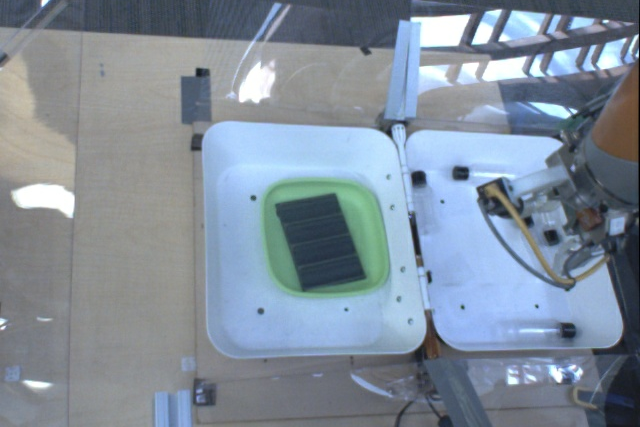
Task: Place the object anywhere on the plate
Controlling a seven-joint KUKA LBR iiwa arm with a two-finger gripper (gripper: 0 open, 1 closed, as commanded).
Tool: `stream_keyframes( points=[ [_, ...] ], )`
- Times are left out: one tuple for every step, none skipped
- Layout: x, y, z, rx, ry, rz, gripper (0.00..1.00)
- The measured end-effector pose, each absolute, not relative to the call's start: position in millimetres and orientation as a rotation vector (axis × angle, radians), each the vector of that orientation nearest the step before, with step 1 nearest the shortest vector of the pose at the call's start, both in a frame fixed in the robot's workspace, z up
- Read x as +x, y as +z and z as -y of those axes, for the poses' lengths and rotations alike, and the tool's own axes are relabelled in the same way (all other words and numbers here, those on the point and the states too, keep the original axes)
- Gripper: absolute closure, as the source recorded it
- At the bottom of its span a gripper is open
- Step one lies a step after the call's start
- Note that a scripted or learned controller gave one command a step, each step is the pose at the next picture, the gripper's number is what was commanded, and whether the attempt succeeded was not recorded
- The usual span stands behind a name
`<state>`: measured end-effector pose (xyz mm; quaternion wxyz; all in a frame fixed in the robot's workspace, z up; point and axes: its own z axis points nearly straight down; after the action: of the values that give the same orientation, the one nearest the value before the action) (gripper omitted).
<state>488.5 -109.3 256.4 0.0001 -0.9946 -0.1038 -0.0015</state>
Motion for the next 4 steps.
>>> stream_keyframes(
  points=[
    [488.5,249,51,-3.122,-0.005,0.338,0.0],
    [631.4,290,88,-3.122,-0.014,0.388,0.0],
    [601.7,300,122,-3.129,-0.014,0.326,0.0],
    [563.1,310,83,-3.126,-0.013,0.334,0.0]
  ],
)
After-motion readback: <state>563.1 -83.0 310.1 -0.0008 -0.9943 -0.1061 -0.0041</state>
